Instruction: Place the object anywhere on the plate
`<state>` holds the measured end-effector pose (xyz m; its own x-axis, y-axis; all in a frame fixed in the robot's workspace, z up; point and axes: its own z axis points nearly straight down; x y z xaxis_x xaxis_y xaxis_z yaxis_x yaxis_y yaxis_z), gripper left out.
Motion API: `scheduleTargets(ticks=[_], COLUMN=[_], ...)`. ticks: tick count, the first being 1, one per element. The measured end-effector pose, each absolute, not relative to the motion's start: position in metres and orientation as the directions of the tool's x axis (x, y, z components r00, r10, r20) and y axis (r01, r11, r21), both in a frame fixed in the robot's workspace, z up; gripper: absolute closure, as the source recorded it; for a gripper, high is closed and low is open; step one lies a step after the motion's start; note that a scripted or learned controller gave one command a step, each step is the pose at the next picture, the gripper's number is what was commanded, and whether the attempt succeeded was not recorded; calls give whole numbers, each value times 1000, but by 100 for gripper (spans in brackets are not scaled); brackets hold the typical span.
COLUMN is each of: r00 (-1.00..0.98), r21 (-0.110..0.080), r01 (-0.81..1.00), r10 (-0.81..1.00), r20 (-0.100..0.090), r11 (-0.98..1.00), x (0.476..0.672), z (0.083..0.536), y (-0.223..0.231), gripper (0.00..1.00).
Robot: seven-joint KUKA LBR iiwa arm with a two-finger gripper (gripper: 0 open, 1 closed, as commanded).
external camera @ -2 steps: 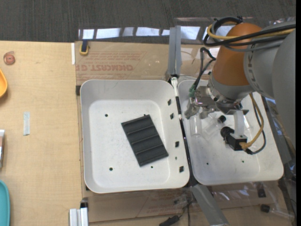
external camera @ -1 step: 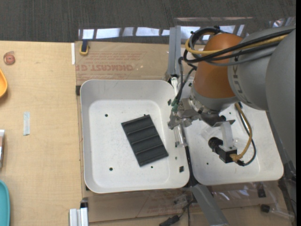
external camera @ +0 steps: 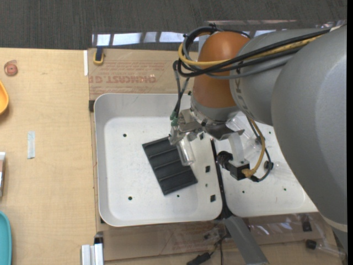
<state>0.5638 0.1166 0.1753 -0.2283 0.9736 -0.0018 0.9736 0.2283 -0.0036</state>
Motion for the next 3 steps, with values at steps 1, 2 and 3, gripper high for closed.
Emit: scheduleTargets(ticks=[1, 2, 3], r00=[-391, -657, -689], r21=[-3, -1, -3], r01=[921, 754, 725], r10=[921, 754, 725], r20=[-2, -2, 0], r11=[391, 657, 689], x=[622, 653, 627], z=[208, 192, 155], y=[190, 192, 200], gripper=[100, 100, 100])
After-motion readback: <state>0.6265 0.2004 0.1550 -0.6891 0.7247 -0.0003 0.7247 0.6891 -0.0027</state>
